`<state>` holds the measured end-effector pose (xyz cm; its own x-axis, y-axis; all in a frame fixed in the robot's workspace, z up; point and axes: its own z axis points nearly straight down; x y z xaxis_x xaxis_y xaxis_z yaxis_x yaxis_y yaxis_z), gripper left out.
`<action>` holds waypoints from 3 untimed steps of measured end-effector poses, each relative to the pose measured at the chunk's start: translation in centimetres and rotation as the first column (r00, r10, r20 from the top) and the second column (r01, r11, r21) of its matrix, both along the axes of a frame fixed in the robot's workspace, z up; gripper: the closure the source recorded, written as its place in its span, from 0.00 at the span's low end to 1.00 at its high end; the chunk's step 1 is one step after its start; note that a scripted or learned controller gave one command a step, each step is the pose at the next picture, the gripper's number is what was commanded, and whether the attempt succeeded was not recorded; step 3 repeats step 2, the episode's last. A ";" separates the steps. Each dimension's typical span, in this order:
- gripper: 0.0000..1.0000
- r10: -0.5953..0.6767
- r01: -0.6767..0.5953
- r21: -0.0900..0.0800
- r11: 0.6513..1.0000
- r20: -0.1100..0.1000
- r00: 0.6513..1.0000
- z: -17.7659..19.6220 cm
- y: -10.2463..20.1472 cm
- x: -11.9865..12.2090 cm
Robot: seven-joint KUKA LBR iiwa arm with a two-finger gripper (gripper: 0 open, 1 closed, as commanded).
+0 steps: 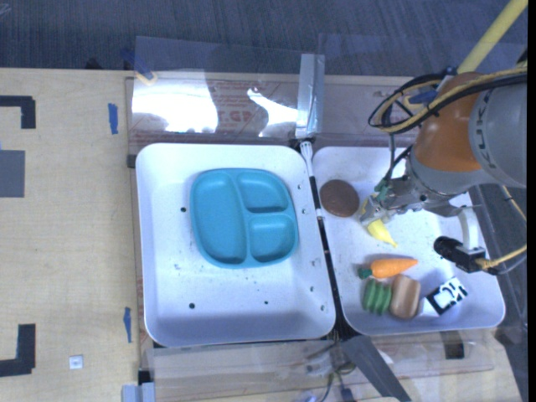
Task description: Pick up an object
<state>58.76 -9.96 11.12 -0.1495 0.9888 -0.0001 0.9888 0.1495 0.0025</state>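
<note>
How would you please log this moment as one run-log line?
arm: over right bin | gripper: above yellow piece | grasp: none visible | carrot: in bin | blue plate: left bin

One fixed cam above the bench (pixel 59 224), looking down at a slant. It sits far enough back to frame both bins: left bin (pixel 159 249) near frame centre, right bin (pixel 481 308) toward the right edge. My arm (pixel 477 136) enters from the right.
</note>
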 end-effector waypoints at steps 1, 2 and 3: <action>1.00 -0.265 0.265 0.000 0.964 0.002 0.964 8.5 3.2 -0.3; 1.00 -0.462 0.462 -0.001 0.887 -0.008 0.887 7.2 6.1 -2.5; 1.00 -0.462 0.462 -0.001 0.887 -0.008 0.887 7.2 6.1 -2.5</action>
